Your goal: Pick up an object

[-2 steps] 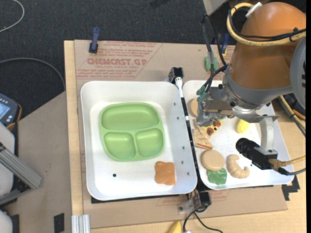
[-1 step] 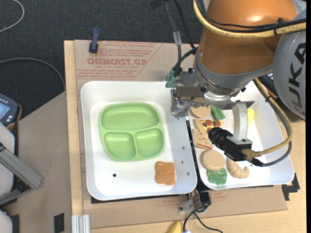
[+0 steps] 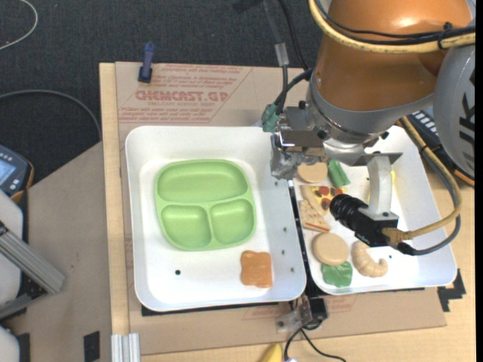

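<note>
My gripper [image 3: 284,163] hangs low over the top left corner of the right bin [image 3: 434,202], close to the wall between the two bins. Just to its right lie a tan bread-like piece [image 3: 312,173] and a small green piece [image 3: 337,174]. Below them are a flat pizza-like slice [image 3: 313,210], a round tan biscuit [image 3: 330,249], a green leafy piece [image 3: 336,274] and a pale croissant [image 3: 369,262]. The arm's orange and grey body hides the bin's upper part.
The left bin [image 3: 143,202] holds a green divided plate [image 3: 204,204] and an orange-brown food piece [image 3: 256,268] near its front right corner. Both bins rest on a cardboard sheet [image 3: 181,96]. A small blue clip [image 3: 146,62] sits at the sheet's back edge.
</note>
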Controlling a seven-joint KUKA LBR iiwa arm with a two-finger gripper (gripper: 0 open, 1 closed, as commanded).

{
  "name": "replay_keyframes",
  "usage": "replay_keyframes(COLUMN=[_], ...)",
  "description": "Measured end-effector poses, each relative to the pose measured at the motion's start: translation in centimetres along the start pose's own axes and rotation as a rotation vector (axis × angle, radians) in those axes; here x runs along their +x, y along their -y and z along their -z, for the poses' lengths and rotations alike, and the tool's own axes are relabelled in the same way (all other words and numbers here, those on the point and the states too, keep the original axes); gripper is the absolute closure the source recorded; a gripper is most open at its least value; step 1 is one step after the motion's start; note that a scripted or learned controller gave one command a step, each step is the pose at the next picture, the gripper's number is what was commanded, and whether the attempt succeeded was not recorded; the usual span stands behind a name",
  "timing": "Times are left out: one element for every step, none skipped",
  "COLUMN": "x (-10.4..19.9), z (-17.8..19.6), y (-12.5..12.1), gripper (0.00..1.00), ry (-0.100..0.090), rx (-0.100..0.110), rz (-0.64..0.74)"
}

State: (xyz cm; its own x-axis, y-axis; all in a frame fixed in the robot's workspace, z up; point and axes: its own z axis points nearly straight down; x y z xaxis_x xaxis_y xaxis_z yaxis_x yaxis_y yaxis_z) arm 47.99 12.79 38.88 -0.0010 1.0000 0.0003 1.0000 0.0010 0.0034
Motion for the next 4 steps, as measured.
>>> replay_keyframes(x=[0.0,1.7,0.0,5.6], z=[1.0,-1.3,-11.2,-30.7], y=[0.0,0.1,-3.3,-2.3], gripper=[1.0,1.0,1.0,1.0], ry=[0.0,0.001,0.002,-0.008], rx=[-0.001,0.008,0.01,-0.006], rz=[0.001,0.0,-0.004,0.003])
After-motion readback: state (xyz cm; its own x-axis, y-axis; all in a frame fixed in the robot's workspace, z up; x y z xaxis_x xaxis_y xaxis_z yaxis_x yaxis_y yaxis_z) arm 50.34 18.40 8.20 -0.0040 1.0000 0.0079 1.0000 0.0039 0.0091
